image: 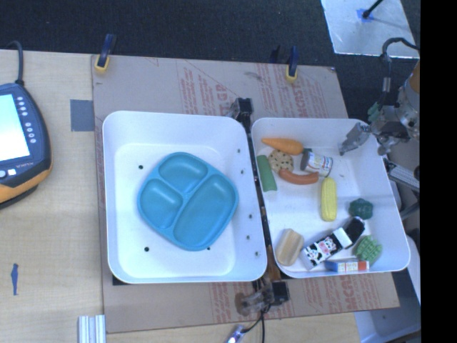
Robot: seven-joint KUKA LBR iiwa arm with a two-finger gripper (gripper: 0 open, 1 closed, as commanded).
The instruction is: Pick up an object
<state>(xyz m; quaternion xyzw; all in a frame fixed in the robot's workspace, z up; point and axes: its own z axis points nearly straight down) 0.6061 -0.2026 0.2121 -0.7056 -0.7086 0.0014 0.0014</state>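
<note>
- Nearest the camera, a tube (348,266) lies along the right bin's (400,220) front wall, beside a cow-patterned toy (323,249)
- Corn (328,199), a carrot (283,146) and a sausage (298,178) lie farther back
- Gripper (371,139) hovers over the bin's far right corner, fingers spread, holding nothing
- Blue divided plate (188,201) sits in the left bin (114,191)

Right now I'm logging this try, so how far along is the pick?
Nothing looks done yet. The gripper hovers at the right bin's upper right corner with nothing seen between its fingers. The carrot, corn cob, cow toy and other items all lie in that bin; the blue plate sits in the left bin. Left: descend, grasp, lift.
</note>
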